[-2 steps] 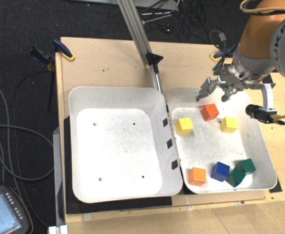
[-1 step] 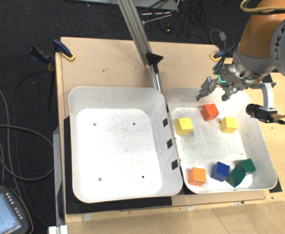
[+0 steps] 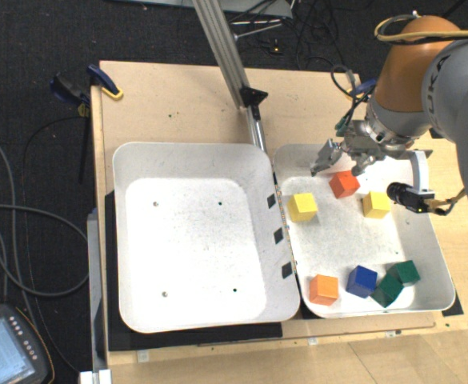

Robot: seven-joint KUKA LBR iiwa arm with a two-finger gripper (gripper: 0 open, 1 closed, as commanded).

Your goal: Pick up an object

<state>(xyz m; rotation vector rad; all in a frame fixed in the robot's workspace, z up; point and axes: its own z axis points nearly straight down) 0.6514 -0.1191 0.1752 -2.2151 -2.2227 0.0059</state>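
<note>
- The grey arm (image 3: 446, 70) reaches in from the right, its orange band bent above the wrist.
- The hand (image 3: 342, 162) points down over the right bin's (image 3: 434, 262) far end, fingers (image 3: 322, 160) spread apart, gripping nothing.

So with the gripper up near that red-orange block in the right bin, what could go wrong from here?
1. The gripper hangs with open fingers above the small red-orange block, which sits close to the far wall of the right white bin. A finger may strike that wall or push the block aside.
2. Two small yellow blocks lie on either side of it, so an off-centre descent could knock one.
</note>
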